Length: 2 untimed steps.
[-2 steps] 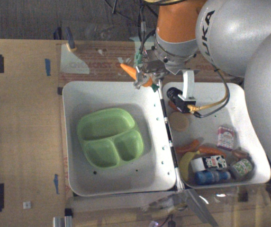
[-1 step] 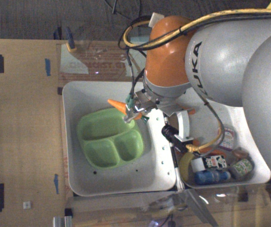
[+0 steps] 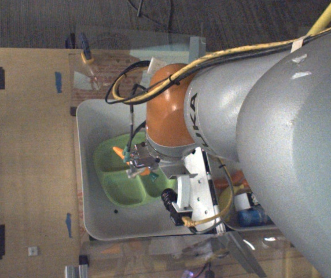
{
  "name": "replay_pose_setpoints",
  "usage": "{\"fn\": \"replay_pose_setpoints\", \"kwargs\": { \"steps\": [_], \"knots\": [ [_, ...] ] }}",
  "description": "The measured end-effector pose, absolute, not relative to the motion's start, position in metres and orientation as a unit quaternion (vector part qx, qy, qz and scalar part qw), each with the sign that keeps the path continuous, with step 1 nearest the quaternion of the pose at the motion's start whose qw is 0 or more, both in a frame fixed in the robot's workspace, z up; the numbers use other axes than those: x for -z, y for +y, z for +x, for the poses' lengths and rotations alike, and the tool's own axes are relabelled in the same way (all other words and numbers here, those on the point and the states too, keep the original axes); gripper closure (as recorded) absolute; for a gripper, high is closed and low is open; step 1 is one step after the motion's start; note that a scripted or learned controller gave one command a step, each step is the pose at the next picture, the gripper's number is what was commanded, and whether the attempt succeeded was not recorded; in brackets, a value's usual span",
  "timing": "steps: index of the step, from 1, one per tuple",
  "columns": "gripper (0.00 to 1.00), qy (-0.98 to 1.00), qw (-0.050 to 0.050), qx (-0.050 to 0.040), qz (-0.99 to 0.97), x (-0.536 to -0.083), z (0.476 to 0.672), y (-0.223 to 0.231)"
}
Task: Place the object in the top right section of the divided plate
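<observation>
A green divided plate point(image 3: 118, 187) lies in the left white bin point(image 3: 90, 138). My gripper point(image 3: 135, 162) hangs low over the plate's middle, close to where its dividers meet. A small orange piece point(image 3: 117, 151) lies in the plate section just left of the gripper. Another bit of orange point(image 3: 146, 171) shows right beside the gripper's tip, and I cannot tell whether it is held or lying on the plate. The arm's orange band point(image 3: 165, 109) and grey wrist hide the plate's right side.
The big grey arm link point(image 3: 281, 126) covers most of the right bin. Below it I glimpse a blue object point(image 3: 252, 216), a white cylinder point(image 3: 242, 201) and an orange item point(image 3: 223, 185). Black and yellow cables point(image 3: 131, 86) loop above the wrist.
</observation>
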<state>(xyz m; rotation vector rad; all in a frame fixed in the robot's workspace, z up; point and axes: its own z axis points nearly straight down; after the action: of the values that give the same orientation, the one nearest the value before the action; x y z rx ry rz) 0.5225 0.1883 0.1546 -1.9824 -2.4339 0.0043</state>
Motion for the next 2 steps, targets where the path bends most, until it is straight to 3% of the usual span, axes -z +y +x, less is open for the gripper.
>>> {"fn": "replay_pose_setpoints", "kwargs": {
  "steps": [1, 2],
  "knots": [
    [1.00, -0.667, 0.000, 0.0000, -0.745, -0.2232, 0.5232, 0.1804],
    [1.00, -0.667, -0.001, -0.0001, -0.745, -0.2326, 0.5241, 0.1798]
  ]
}}
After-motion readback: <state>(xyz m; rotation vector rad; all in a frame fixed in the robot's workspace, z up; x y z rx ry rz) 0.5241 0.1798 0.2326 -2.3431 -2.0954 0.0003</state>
